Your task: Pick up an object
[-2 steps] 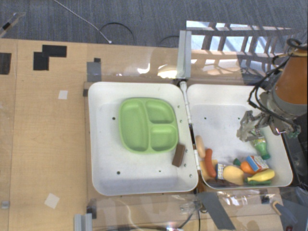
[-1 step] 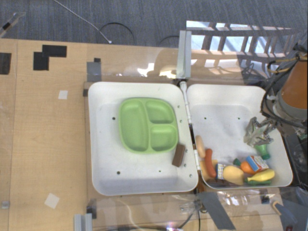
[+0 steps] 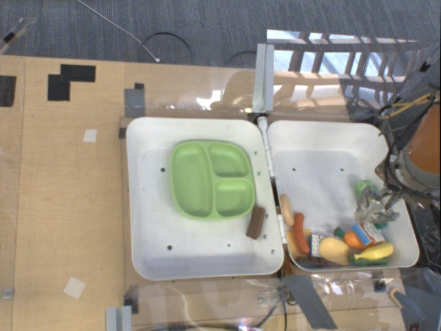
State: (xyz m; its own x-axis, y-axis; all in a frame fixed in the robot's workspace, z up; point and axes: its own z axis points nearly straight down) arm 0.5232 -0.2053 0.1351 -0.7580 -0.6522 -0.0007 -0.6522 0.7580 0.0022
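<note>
We see two white bins side by side mid-frame. The left bin [image 3: 148, 254] holds a green divided plate [image 3: 210, 179] near its centre, w/ a small brown block [image 3: 255, 222] just off the plate's lower right corner, tilted. The right bin [image 3: 324, 150] has its items piled along the lower edge: a pale oblong piece [image 3: 286, 209] and a red-orange sausage-like item [image 3: 300, 232] by the left wall, then a yellow rounded fruit [image 3: 334, 250], an orange item [image 3: 353, 239], a small blue-and-white carton [image 3: 368, 232] and a yellow banana [image 3: 375, 253] at lower right. A green item [image 3: 364, 187] sits higher up, near the right wall.

The gripper [image 3: 377, 205] hangs over the right side of that bin, just above the carton and beside the green item. We can't tell how far it's open, nor whether it has hold of anything; the metal tips blur into the clutter. The arm's orange band [image 3: 424, 147] shows at the frame's right edge.
</note>
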